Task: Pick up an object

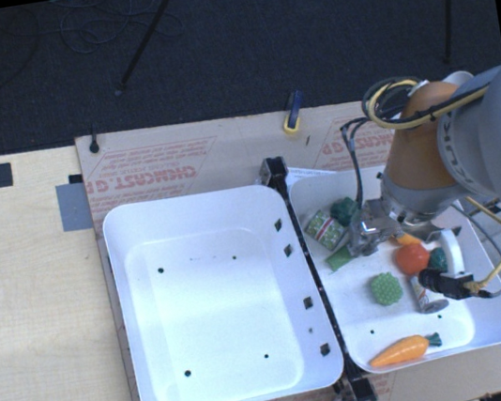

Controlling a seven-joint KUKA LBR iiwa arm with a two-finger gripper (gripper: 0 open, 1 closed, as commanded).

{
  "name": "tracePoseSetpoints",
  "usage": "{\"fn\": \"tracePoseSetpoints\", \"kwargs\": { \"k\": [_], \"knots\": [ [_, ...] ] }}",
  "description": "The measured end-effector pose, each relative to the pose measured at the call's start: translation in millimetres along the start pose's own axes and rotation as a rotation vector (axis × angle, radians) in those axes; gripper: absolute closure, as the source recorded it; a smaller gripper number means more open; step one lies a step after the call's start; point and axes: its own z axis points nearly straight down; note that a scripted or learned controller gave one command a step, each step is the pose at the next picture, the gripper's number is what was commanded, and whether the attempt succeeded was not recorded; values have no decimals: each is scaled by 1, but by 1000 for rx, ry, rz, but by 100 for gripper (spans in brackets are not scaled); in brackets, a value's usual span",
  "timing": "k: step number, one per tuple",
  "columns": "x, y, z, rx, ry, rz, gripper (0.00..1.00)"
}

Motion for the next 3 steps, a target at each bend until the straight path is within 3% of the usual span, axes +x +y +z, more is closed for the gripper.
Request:
{"fn": "tracePoseSetpoints", "kwargs": {
  "k": [1,2,3],
  "knots": [
    [67,60,-91,-8,1,-7,100],
    [19,10,-18,11,1,5,100],
    [-28,28,-127,-7,-4,3,100]
  ]
}}
